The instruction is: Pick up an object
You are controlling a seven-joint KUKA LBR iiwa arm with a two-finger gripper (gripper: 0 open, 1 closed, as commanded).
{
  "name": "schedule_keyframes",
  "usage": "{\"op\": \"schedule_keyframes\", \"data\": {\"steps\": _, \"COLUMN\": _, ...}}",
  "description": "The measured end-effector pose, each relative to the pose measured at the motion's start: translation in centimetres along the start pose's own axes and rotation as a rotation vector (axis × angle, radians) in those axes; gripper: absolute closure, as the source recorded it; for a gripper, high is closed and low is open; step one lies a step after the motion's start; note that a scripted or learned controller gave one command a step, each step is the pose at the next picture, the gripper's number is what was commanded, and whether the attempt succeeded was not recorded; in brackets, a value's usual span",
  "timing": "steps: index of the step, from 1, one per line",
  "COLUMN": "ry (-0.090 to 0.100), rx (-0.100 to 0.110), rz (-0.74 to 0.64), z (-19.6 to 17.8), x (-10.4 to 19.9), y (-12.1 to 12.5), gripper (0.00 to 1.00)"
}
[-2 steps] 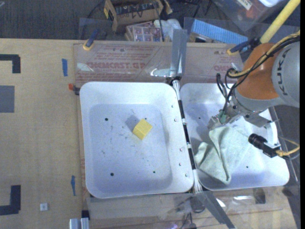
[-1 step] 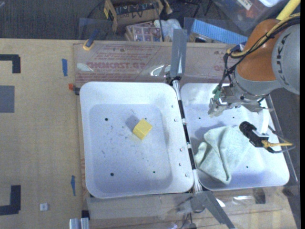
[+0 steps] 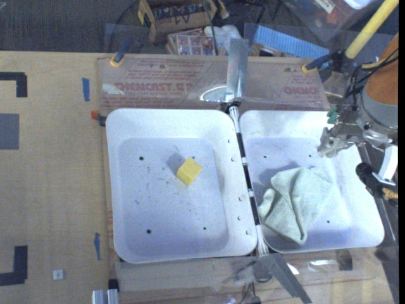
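A light wooden bench [image 3: 50,170] carries two shallow white bins side by side, with cardboard flat behind them and a clutter of boxes, wires and a blue pad on the dark floor beyond.

The left bin [image 3: 126,132] holds a small yellow block [image 3: 189,171], lying a little above and right of the bin's middle, turned at an angle to the walls and well apart from them. Faint scuffs and a few dark dots mark the floor of the bin around it.

The right bin [image 3: 285,128] holds a pale green cloth [image 3: 295,201], crumpled and folded over on itself, lying in the lower half of the bin toward the wall shared with the left bin. Its lower edge comes close to the bin's near rim.

The arm [image 3: 383,97] reaches in from the right. Its hand [image 3: 331,143] sits over the upper right part of the right bin, above and to the right of the cloth and apart from it. Whether the hand is clenched or released, I cannot tell; nothing shows in its grasp.
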State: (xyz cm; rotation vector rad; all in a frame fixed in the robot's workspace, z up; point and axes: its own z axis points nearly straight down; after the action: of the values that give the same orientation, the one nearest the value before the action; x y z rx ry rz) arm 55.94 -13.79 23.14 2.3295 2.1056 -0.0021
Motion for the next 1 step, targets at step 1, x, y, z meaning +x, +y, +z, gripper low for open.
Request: {"op": "schedule_keyframes", "data": {"steps": 1, "ry": 0.0, "rx": -0.001, "rz": -0.256, "z": -8.89, "x": 0.27, "y": -6.3, "gripper": 1.0}}
